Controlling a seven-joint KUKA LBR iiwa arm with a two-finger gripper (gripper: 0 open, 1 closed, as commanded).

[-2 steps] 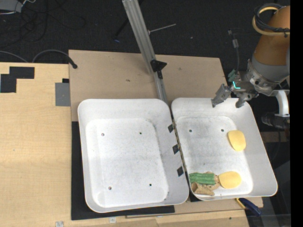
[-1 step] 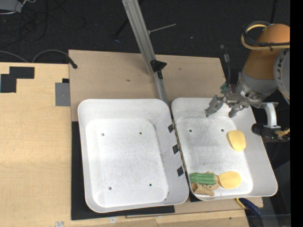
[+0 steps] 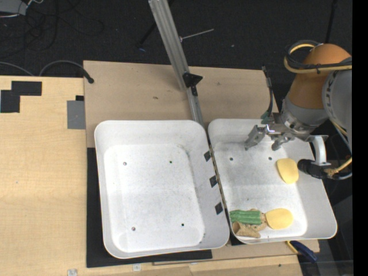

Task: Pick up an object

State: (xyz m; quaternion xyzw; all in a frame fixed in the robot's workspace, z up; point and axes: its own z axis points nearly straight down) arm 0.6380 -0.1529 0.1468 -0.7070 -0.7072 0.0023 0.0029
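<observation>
Objects for picking all lie in the right bin, the smaller-looking of the two white bins from this slant, and that bin serves as the landmark for everything else. The left bin sits just beside it, with small black clips along the shared edge. The arm, grey with its orange band, reaches over the right bin's far right corner, and the gripper hangs above the bin's far half with its two fingers spread apart and nothing between them. The nearest thing to it is a yellow piece by the bin's right wall, about midway along that wall; it lies toward the camera and slightly to the right of the fingertips, its long axis running roughly along that wall. Further off, in the bin's near end, a second yellow piece rests just beside a green toy, which lies crosswise to the bin's length and touches a small tan object against the near rim. Judging by position alone, the piece at the right wall is the shortest reach: a short move toward the camera and down. Its closeness to the wall may leave little room for one finger.
</observation>
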